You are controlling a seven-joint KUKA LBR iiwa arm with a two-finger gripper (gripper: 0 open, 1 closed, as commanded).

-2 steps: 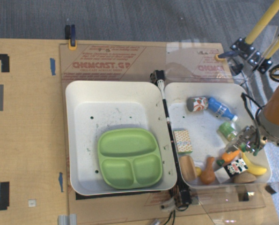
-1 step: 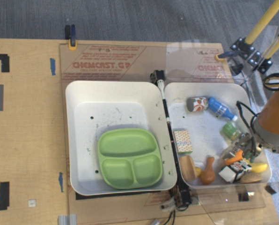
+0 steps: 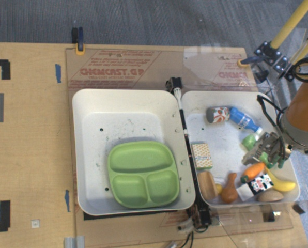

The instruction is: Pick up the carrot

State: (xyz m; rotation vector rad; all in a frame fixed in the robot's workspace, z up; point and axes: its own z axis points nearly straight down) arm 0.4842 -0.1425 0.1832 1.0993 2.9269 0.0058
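Observation:
The carrot (image 3: 254,170), short and orange, lies in the right bin (image 3: 216,138) near its front right corner, against a black-and-white box (image 3: 258,185). My gripper (image 3: 266,152) hangs at the end of the arm that enters from the right. It is just above and behind the carrot's upper end, very close to it. Whether it touches the carrot cannot be made out.
Around the carrot are a yellow banana (image 3: 283,184), a tan egg-like thing (image 3: 271,195), a brown figure (image 3: 230,188), a bread-like piece (image 3: 206,185) and a patterned block (image 3: 202,155). Farther back lie a green item (image 3: 250,140), a blue bottle (image 3: 242,118) and a grey-orange item (image 3: 217,114). A green divided plate (image 3: 142,173) sits in the left bin (image 3: 92,118).

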